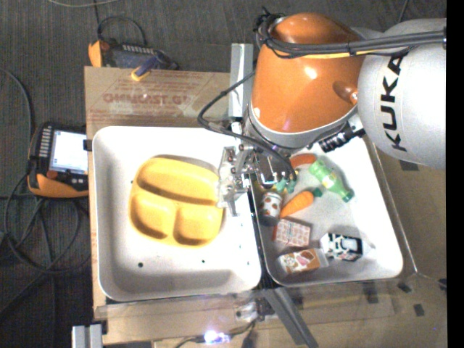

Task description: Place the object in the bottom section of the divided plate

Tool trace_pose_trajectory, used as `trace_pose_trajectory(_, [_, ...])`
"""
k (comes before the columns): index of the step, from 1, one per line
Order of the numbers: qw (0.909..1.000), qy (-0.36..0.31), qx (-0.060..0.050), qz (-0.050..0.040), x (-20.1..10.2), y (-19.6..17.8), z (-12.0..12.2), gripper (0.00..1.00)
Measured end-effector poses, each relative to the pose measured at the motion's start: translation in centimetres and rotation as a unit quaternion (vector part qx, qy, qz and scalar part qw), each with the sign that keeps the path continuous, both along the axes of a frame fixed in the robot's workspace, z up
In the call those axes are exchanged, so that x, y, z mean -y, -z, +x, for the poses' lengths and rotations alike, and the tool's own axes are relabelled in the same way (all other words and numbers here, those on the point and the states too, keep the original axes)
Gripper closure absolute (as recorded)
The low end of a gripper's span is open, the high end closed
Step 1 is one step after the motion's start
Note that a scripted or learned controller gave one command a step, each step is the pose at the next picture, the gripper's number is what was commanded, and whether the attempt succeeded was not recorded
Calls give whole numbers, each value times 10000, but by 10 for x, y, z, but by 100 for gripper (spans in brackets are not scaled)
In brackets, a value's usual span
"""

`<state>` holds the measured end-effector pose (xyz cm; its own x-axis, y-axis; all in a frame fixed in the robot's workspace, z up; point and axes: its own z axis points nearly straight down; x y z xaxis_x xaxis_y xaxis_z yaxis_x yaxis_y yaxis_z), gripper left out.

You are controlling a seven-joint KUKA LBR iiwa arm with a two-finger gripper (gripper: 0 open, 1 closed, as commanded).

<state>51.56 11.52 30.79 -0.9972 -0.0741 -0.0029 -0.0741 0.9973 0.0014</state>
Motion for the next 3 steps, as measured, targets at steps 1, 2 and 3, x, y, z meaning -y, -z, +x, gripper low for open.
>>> trace_pose_trajectory(1, [9999, 120, 7, 0, -39, -127, -11, 100])
trace_pose_trajectory(2, [9999, 119, 5, 0, -39, -127, -12, 0])
trace_pose_trajectory(3, [9716, 2366, -10, 2, -114, -126, -11, 0])
